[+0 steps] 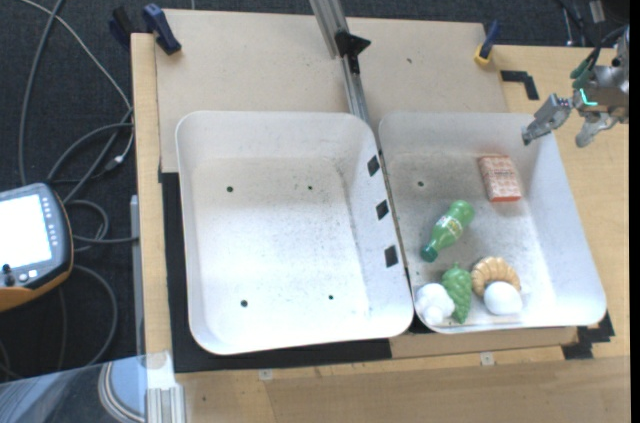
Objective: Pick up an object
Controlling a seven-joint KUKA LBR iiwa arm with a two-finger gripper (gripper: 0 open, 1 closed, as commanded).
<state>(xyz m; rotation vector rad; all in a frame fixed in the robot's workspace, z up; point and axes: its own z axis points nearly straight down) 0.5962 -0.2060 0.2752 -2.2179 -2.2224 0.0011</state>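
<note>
Writing on green bottle (pixel 447 229) and brown box (pixel 499 178) is unreadable.

The far half of the right white bin (pixel 560 201) is left open apart from a small reddish-brown box (pixel 499 178). Its near end is crowded by a green plastic bottle (pixel 446 229), a white ball (pixel 434 302), a green crumpled item (pixel 459 291) and a tan-and-white round object (pixel 497 284).

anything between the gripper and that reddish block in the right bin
Nothing visible does. The gripper hangs open at the right bin's upper right edge, and bare white floor lies between it and the reddish block.
</note>
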